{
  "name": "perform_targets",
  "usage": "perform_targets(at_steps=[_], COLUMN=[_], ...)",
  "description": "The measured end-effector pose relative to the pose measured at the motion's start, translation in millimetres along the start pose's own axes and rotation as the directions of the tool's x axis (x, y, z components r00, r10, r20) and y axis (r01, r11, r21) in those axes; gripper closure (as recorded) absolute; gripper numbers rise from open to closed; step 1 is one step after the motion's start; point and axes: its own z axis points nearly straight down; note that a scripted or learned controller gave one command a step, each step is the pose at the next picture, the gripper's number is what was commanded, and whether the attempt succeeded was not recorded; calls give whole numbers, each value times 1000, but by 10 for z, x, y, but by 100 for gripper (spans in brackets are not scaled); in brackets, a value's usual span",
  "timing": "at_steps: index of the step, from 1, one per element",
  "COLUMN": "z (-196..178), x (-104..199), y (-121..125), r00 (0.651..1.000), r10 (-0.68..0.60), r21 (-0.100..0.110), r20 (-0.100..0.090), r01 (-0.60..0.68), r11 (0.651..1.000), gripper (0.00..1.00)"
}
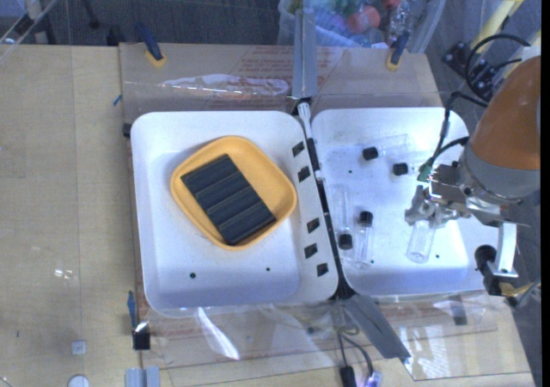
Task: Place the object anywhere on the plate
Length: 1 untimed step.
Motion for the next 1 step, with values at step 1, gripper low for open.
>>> perform_targets(at_steps=[1], z=[-1], x=[0], y=[0], r00=[1000], r10=[0], r21=[0], r20=[0], r01=[0], r11=[1000], gripper=[0])
